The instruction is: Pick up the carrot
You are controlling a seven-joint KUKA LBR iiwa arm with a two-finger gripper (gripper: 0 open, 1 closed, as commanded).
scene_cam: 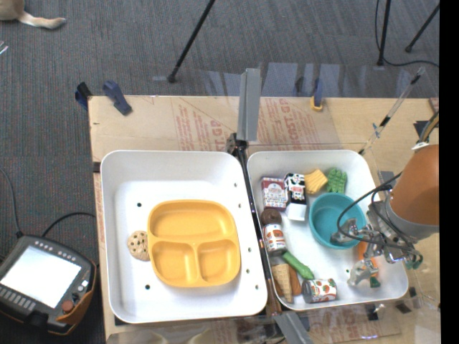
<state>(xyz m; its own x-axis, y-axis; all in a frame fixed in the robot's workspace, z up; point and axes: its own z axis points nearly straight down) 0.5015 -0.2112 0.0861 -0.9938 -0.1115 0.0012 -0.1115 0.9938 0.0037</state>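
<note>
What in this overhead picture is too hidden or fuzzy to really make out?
- Carrot: just an orange sliver shows beside the teal bowl; the gripper covers the rest.
- Gripper: its fingers blur into the metal parts, so a grasp cannot be judged.
- Arm: cut off by the picture's right side.
- Small cartons: print too small to read.
- Can: label too small to read.

Plywood-looking bench (165,124) under two white bins (118,192) side by side
</note>
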